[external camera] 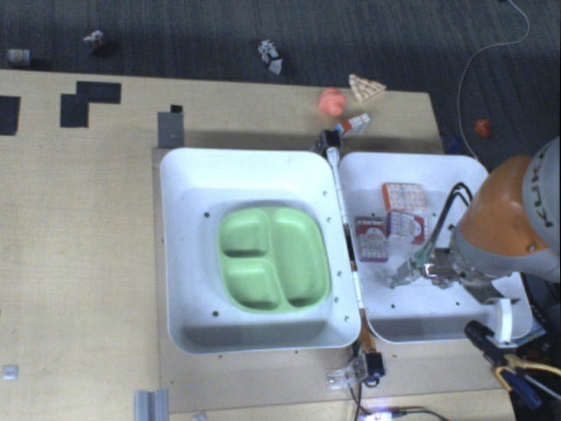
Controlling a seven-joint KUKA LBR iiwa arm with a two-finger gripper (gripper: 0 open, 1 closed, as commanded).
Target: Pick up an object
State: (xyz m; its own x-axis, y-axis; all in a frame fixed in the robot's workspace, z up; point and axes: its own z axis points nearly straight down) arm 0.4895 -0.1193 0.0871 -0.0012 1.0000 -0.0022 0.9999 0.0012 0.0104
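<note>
The gripper [405,275] hangs low inside the right bin [438,323], its tip over bare white floor; whether it is released or clenched cannot be told. Just left and beyond it lies a small red-and-white packet [371,239], with a second packet [406,226] beside that and a third [403,196] farther back. Across the rim to its left, a green divided tray [273,258] sits in the left bin [188,235]. Farthest off, a pink ball [331,103] rests on the worktop [79,261].
</note>
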